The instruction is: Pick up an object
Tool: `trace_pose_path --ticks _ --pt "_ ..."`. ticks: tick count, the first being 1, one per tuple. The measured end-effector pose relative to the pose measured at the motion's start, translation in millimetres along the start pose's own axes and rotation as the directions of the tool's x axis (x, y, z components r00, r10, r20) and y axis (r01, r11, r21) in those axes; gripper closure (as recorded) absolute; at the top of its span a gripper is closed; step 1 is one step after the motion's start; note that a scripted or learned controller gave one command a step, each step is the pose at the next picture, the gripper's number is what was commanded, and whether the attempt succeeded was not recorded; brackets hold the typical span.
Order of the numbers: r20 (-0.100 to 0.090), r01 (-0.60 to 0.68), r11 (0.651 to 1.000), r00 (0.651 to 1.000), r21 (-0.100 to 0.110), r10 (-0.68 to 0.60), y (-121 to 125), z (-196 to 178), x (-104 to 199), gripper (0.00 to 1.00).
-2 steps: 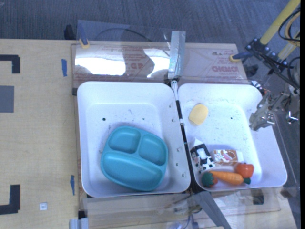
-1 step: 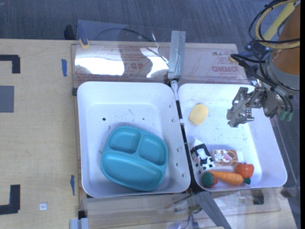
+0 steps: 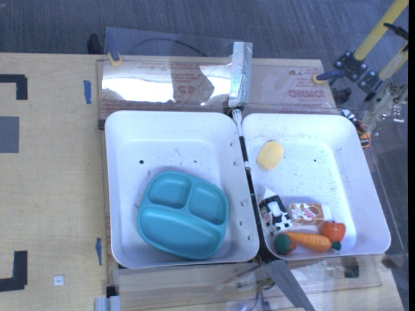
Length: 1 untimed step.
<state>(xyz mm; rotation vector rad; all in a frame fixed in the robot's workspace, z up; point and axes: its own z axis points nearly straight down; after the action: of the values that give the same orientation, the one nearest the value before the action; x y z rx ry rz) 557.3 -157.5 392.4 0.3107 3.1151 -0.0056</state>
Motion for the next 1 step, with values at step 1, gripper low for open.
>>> trace_pose_path --ticks 1 --pt "-0.010 0.146 0.989 0.989 -0.006 -0.146 61.6 59.1 10.5 1.00"
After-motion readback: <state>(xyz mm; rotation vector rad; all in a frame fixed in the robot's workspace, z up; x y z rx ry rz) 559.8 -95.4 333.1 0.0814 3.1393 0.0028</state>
